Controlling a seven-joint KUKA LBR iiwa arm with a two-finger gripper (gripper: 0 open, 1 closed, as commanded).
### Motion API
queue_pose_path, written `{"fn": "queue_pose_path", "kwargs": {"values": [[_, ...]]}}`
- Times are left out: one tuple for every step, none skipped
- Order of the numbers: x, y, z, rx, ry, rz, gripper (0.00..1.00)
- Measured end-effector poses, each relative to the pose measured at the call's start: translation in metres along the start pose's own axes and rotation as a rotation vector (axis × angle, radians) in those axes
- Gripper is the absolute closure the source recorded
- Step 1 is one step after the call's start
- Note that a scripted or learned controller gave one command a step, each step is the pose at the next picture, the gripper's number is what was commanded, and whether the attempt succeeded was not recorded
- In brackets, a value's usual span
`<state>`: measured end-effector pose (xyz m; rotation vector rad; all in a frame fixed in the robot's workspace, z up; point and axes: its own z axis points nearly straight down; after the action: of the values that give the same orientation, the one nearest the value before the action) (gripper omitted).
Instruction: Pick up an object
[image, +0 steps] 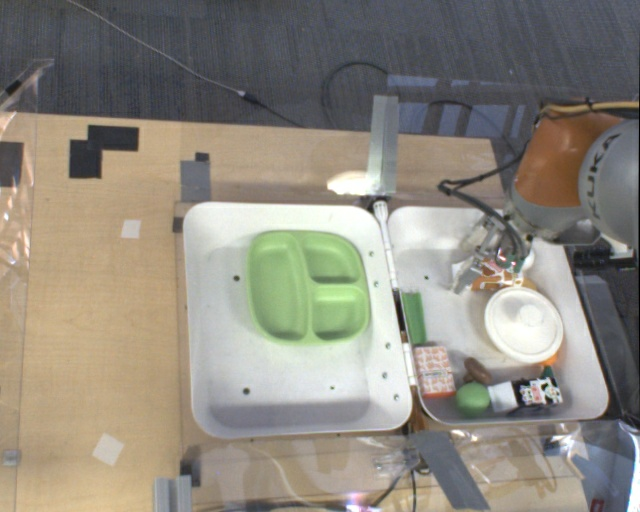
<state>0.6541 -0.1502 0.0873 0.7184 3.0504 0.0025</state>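
The gripper (478, 262), fingers apart, hovers just upper left of the white bowl (523, 324) in the right bin (440, 235); the wooden bench (90, 330) lies around.

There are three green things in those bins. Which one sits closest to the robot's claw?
The slim green block, standing against the right bin's left wall, is closest to the gripper. The green ball lies farther down, and the green tray is in the other bin.
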Motion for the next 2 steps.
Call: {"fn": "queue_pose_path", "kwargs": {"values": [[0.051,0.015,-0.002,-0.001,-0.002,0.147,0.0],[0.048,0.017,-0.016,-0.005,-0.013,0.141,1.0]]}}
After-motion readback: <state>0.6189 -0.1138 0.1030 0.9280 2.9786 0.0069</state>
